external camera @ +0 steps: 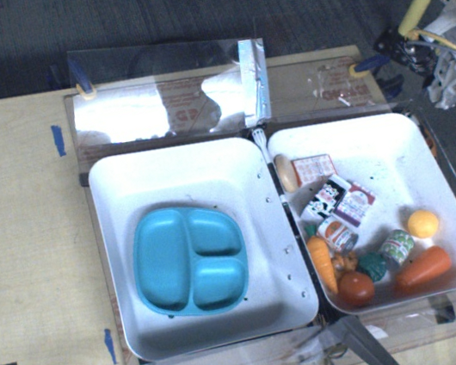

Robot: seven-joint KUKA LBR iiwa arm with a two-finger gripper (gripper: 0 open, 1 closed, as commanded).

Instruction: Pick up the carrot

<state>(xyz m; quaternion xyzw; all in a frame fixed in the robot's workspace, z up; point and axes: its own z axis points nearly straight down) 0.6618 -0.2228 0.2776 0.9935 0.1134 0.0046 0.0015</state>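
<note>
The carrot [321,262] is an orange, elongated piece lying lengthwise against the left wall of the right bin [394,135], near its front corner. A red tomato [356,287] touches its lower end, and a small striped carton [338,233] lies against its upper right side. A dark green piece [371,265] rests just right of the tomato.
A longer red-orange vegetable [422,268] lies along the right bin's front wall. A yellow ball-shaped fruit [423,224], a green can [396,246], several small cartons [340,199] and a tan egg-shaped item [285,173] share that bin. The left bin [123,182] holds a blue divided plate [191,259].
</note>
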